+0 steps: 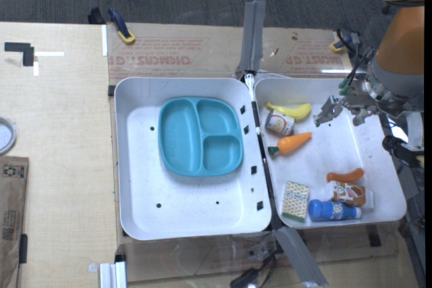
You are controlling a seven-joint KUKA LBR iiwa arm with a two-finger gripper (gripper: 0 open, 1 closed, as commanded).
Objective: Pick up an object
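Observation:
The right bin (pixel 378 152) holds a yellow banana (pixel 290 109), a small can (pixel 279 123), an orange carrot (pixel 294 143), a cracker box (pixel 295 199), a blue bottle (pixel 332 211), an orange sausage (pixel 345 176) and a brown-labelled packet (pixel 351 194). My gripper (pixel 343 110) hangs above the upper right part of this bin, right of the banana, with its two fingers spread apart and nothing between them. The grey arm with its orange band (pixel 403 44) comes in from the right edge.
The left bin (pixel 135 165) carries a teal divided plate (pixel 200 136). A grey post (pixel 252 37) stands at the back between the bins. Blue and yellow clamps (pixel 120 26) sit on the cardboard behind. A tape roll (pixel 4 137) lies far left.

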